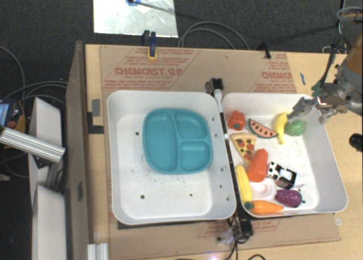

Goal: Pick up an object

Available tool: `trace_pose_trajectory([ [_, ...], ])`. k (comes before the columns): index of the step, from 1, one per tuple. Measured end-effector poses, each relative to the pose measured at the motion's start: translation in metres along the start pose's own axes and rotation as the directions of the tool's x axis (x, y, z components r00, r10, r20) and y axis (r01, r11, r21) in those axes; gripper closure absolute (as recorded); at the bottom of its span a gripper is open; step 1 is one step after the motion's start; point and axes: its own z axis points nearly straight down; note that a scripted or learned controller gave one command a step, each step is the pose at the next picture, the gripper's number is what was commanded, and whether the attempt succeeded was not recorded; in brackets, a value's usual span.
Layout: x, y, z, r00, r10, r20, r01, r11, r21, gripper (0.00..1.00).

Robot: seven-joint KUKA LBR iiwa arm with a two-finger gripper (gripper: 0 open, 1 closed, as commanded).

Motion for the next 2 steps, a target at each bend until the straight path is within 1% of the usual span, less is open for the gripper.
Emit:
trace_pose_trajectory([
  [1,0.057,0.040,0.116,1.000,-0.006,-0.005,0.006,1.000,0.009,0.00],
  [2,0.043,-0.019,0.161,1.000,0.006,-0.001,-0.006,1.000,0.003,0.00],
])
